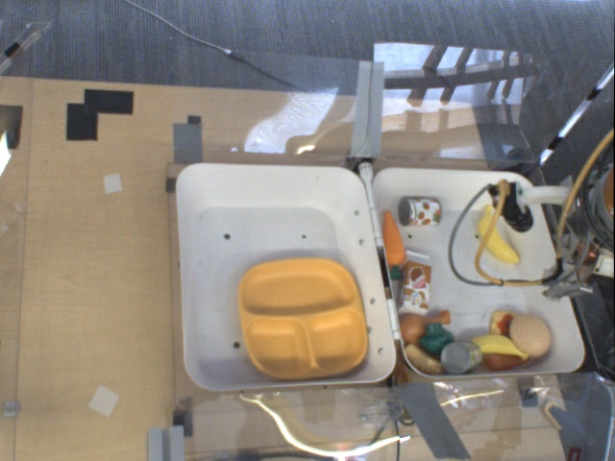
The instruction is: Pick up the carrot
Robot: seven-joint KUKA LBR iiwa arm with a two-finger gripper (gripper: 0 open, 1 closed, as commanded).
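While my claw (569,275) hangs at the far right edge of the right bin (452,185), the carrot (393,240) lies well apart from it on the opposite side, stretched lengthwise against that bin's left wall. From this slant I cannot tell whether the claw is spread or pressed together. I see nothing gripped in it, so I judge the pick not yet begun.

Most of the risk comes from where the carrot lies. It hugs the wall, so if I come down across its width, one side of my claw may strike the rim or wedge between carrot and wall, and I would close on air. Its tapered, smooth shape could also squirt out lengthwise if I pinch near the thin end.

The neighbours are a second worry. A small can (420,211) stands just beside the carrot's upper end, and a little carton (415,288) sits near its lower end. If I come down slightly off, I might knock one over or grab it instead. To get there I must also cross the bin past the banana (501,245), and a low sweep could drag it along. The left bin (279,209), with its yellow plate (303,317), is not in my way.
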